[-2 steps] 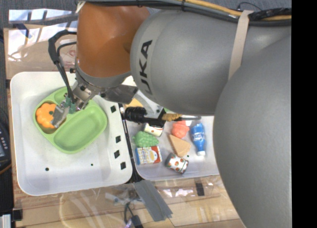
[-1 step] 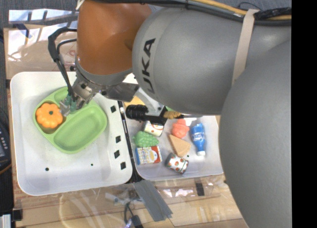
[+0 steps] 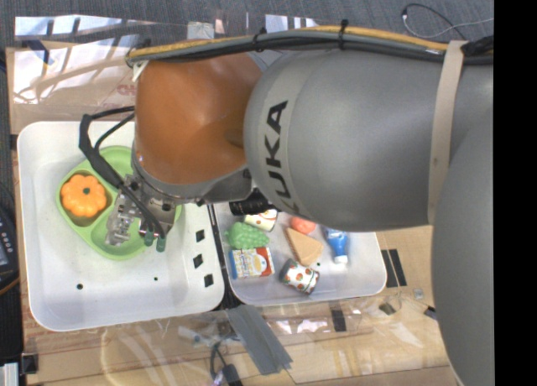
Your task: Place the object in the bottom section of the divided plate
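Observation:
A green divided plate (image 3: 112,159) lies in the left white bin (image 3: 92,292). A small orange pumpkin (image 3: 85,195) rests in the plate's left section, apart from the gripper. My gripper (image 3: 134,226) hangs low over the plate's lower section, just right of the pumpkin. The arm's orange band and grey body hide the right part of the plate. I see no object between the gripper and the plate.
The right white bin (image 3: 369,279) holds several items: a green toy (image 3: 248,235), a small printed box (image 3: 251,263), an orange wedge (image 3: 306,248), a blue bottle (image 3: 337,247) and a small can (image 3: 299,278). The arm covers that bin's upper half.

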`<move>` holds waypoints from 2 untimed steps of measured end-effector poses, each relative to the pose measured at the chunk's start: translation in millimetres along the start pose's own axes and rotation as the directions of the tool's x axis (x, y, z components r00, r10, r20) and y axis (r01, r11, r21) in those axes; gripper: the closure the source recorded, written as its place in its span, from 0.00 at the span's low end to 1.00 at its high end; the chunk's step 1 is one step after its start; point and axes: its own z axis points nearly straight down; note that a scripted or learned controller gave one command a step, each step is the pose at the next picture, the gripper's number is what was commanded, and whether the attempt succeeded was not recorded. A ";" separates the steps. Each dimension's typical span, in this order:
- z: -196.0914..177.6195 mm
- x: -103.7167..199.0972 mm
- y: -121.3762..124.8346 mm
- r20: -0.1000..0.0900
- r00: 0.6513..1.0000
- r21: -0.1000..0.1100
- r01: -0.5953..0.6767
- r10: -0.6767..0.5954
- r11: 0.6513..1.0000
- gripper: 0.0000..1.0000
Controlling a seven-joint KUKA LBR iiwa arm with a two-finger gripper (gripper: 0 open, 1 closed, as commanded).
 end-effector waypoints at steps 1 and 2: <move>0.0 -0.1 -0.1 0.000 1.000 0.000 0.000 0.000 1.000 0.00; -141.4 -12.7 -31.1 0.007 0.997 -0.004 0.075 -0.075 0.997 0.00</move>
